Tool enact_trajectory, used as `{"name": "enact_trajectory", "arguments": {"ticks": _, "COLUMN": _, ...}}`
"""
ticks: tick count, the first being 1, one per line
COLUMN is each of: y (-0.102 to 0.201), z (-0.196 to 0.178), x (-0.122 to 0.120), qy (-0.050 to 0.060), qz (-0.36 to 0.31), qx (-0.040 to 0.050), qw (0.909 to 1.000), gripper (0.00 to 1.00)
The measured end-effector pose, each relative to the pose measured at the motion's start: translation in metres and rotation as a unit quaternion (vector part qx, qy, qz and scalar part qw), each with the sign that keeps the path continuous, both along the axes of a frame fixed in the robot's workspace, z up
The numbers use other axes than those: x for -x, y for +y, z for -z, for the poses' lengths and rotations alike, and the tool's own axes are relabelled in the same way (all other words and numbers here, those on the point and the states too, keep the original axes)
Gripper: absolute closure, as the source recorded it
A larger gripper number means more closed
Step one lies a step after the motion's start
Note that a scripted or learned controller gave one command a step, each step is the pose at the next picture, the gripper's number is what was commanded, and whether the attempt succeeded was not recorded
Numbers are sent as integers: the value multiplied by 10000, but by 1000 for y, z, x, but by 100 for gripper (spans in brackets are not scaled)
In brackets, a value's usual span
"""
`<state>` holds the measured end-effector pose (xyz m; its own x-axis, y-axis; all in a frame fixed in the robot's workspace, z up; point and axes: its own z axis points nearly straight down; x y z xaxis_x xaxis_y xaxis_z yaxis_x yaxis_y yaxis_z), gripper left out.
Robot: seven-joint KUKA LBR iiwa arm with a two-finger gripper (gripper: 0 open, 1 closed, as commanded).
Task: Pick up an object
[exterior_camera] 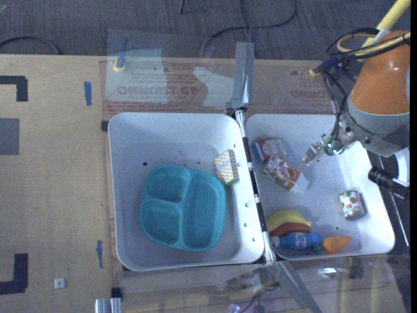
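Observation:
My gripper (317, 151) hangs over the right bin (378, 240), in its upper middle part, with nothing seen between its fingers. Just left of it lie a small red-and-white carton (282, 173) and a red-and-white packet (269, 149). A small patterned can (352, 204) rests toward the right side. Near the front wall sit a yellow banana (290, 221), a blue bottle (298, 242) and an orange carrot-shaped toy (336, 243). In the left bin (130, 142) sit a teal divided plate (183, 207) and a small yellow checked box (227, 167).
The grey arm with its orange band (381, 87) comes in from the upper right, trailing cables. A metal divider (242, 77) runs between the bins at the back. The wooden bench (52, 194) extends to the left with black tape marks.

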<state>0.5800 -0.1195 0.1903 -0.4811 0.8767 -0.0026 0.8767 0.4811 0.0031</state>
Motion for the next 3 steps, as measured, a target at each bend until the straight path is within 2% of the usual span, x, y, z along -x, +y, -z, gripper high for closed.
{"name": "enact_trajectory", "arguments": {"ticks": 1, "y": -6, "z": 4, "x": 4, "qy": 11, "qz": 407, "qx": -6, "qw": 9992, "gripper": 100}}
{"name": "enact_trajectory", "arguments": {"ticks": 2, "y": 0, "z": -46, "x": -6, "qy": -10, "qz": -422, "qx": 7, "qw": 9991, "gripper": 100}}
{"name": "enact_trajectory", "arguments": {"ticks": 3, "y": 15, "z": -15, "x": -18, "qy": 10, "qz": -835, "qx": -2, "qw": 9965, "gripper": 100}}
